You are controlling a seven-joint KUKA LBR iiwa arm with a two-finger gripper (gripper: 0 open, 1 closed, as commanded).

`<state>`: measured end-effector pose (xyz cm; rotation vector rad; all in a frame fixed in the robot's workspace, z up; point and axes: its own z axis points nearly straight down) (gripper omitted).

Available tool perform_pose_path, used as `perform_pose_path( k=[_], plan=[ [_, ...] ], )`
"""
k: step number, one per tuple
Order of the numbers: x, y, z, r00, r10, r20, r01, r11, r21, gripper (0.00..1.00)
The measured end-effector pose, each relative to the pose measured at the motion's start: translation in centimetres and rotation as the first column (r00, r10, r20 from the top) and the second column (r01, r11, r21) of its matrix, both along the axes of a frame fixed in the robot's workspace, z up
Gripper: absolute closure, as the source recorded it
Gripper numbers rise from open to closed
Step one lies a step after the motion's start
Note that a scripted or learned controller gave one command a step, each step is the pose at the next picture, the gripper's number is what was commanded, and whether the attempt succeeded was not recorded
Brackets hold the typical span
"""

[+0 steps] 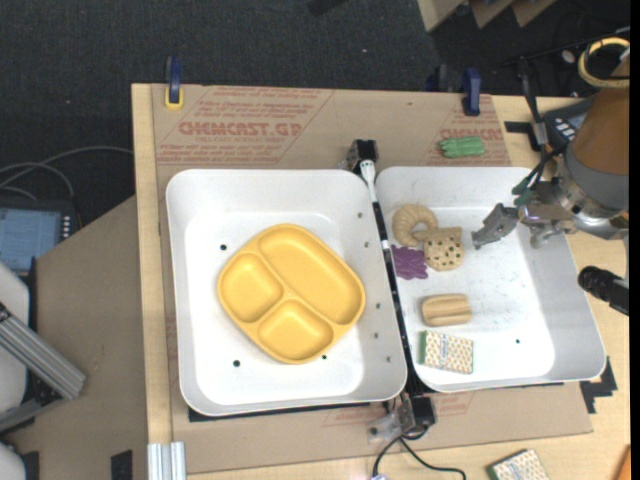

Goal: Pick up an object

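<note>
1. You see the arm (600,148) cut off at the right edge.
2. Your claw (497,226) hangs over the right bin (540,358), upper part; its fingers stand apart and grip nothing.
3. Just left of it lie a tan ring (412,222), a speckled cookie (444,249) and a purple scrap (408,261), too small to identify.
4. Below sit a tan roll (445,310) and a patterned packet (446,352).
5. The left bin (190,288) carries a yellow divided plate (290,292).
6. A green item (462,148) rests on the worktop (250,128).

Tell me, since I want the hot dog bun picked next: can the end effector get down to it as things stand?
Probably yes. The hot dog bun lies apart from its neighbours in the right bin, with nothing on top of it, and the end effector hangs over that same bin, above and to its right.
</note>
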<state>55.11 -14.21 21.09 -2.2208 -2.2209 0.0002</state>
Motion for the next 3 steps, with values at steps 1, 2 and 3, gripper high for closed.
perform_pose_path(
  k=[1, 2, 3],
  plan=[
    [1.8, 2.1, -13.3, 1.000, 0.002, -0.004, -0.002, 1.000, 0.002, 0.00],
    [9.6, 1.8, -12.5, 1.000, 0.005, -0.002, -0.005, 1.000, 0.000, 0.00],
    [11.4, 3.6, -12.7, 1.000, 0.002, -0.009, -0.002, 1.000, -0.003, 0.00]
  ],
)
